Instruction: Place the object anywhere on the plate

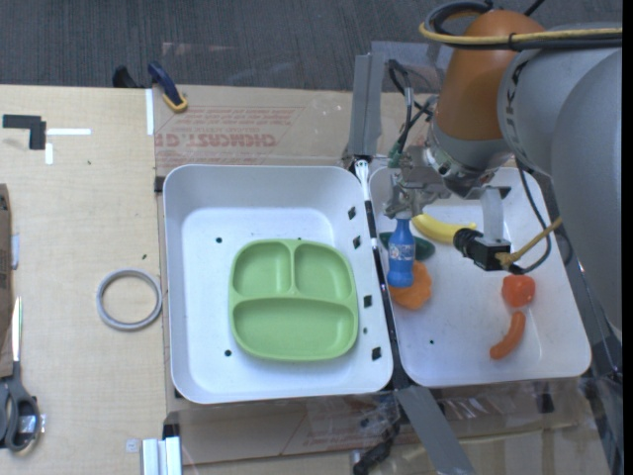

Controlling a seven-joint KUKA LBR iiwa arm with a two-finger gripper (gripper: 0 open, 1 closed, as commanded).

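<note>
Two bins sit side by side on the worktop (79, 206). The plate (293, 300) lies in the left bin (188, 295). In the right bin (465, 354) a bottle (400, 255) stands by the left wall, a banana (441, 230) just to its right. A ring (130, 298) lies left of both bins.

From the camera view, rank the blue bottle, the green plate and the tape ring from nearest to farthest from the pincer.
1. Blue bottle: in the right bin, just below the pincer.
2. Green plate: in the left bin, across the divider.
3. Tape ring: on the bench, left of both bins.
</note>
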